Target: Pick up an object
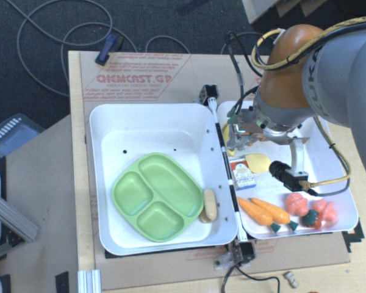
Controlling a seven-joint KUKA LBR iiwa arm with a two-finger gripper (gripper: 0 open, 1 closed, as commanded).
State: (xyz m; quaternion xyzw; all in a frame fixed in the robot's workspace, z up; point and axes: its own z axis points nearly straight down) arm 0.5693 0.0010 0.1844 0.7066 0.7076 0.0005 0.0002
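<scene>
My gripper (238, 140) hangs low at the left edge of the right bin (341, 191), just above a small red and white carton (243, 174) and a yellow lemon-shaped piece (258, 162). Two orange carrots (265, 211) lie in front of them. Pink strawberries (310, 207) sit at the front right of that bin. The grey arm and its orange band cover the bin's far part. Nothing shows between the fingers.
The left bin (110, 127) holds a green divided plate (157, 196) and a tan bread roll (210, 205) by its right wall. A black clamp (208, 93) sits on the divider between the bins. Cables trail over the right bin and the floor behind.
</scene>
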